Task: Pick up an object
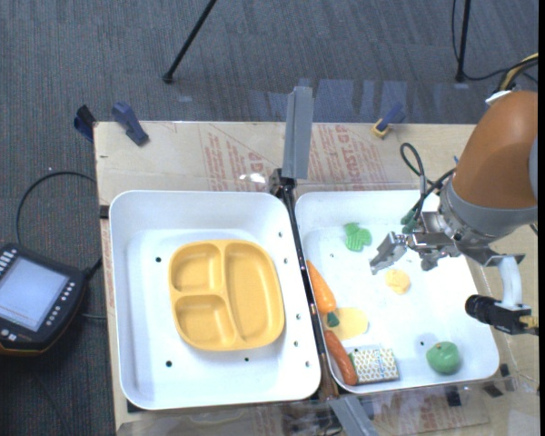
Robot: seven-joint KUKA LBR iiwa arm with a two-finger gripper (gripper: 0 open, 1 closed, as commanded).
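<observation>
Below gripper (392, 254): small pale-yellow rounded object (398, 282), right bin (472, 334).

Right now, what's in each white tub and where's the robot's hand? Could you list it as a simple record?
left bin: yellow divided plate
right bin: two carrots along the left wall, green leafy toy, small yellow piece, yellow flat piece, patterned box, green apple
hand: over the right bin, above the small yellow piece

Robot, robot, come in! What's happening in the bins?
Gripper open over right bin, holding nothing. Yellow toy just below it, untouched. Nothing in the way.
</observation>
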